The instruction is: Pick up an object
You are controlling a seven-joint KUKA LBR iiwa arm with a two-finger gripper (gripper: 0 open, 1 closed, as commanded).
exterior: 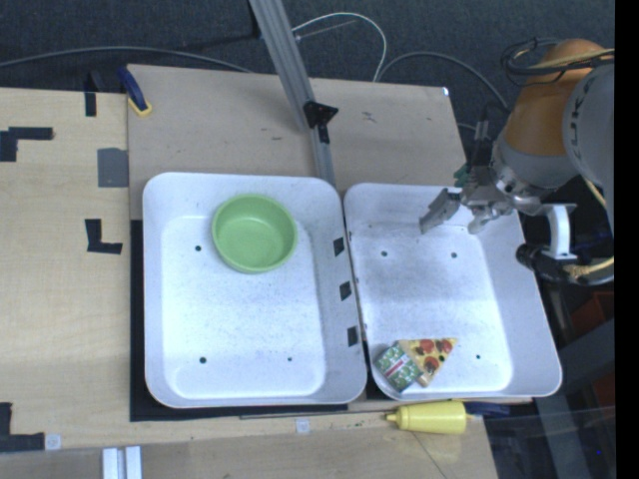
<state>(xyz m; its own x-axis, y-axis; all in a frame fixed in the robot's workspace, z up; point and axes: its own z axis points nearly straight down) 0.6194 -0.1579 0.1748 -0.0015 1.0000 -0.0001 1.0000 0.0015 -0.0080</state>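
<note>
Nearest, the yellow bottle (431, 417) lies outside the right bin (519, 362), whose front-left corner holds a small printed packet (411, 358), seemingly light and crinkly, best pinched across its middle, while the gripper (456, 212) hovers far back, fingers spread, holding nothing, and a green bowl (255, 233) sits in the left bin (165, 297).

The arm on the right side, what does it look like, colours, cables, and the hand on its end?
The arm is bulky and rounded, grey with a broad orange band above the wrist. Dark cables loop over the top of it and beside it. Its hand is small, grey metal, with two thin fingers.
</note>
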